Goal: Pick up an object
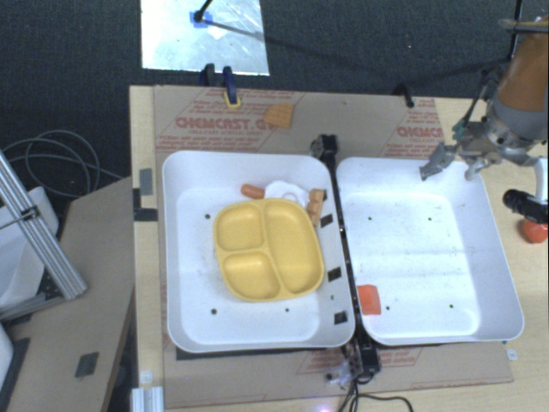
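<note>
Objects are far from the gripper at upper right: fingers spread, nothing held. The flat orange block could be missed.

The grey arm with its orange band reaches in from the right, its two-finger gripper spread open, holding nothing.

A yellow divided plate with three compartments is lying flat in the middle of the left bin, turned at a slight angle. Just behind it, a small orange sausage-shaped piece is lying on its side, a white cup-like thing is peeking out, and a tan block is standing beside the plate's far corner. An orange-red block is resting in the right bin, near its front left corner.
</note>
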Tool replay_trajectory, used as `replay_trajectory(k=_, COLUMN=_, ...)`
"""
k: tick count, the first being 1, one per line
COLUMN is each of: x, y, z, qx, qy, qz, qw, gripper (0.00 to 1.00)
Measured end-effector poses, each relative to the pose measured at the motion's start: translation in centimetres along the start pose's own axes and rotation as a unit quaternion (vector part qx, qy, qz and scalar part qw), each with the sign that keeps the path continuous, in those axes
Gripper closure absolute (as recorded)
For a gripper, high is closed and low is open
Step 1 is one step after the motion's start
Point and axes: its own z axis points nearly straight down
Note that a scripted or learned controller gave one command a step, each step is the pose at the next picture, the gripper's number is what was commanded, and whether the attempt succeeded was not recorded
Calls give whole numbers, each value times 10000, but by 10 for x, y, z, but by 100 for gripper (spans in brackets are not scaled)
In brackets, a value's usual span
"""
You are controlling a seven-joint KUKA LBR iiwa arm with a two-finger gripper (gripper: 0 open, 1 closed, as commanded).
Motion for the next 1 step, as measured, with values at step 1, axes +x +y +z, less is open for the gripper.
replay_trajectory(k=1, x=135, y=-17, z=13, qx=6, qy=37, qz=-61, qw=10000, gripper=0)
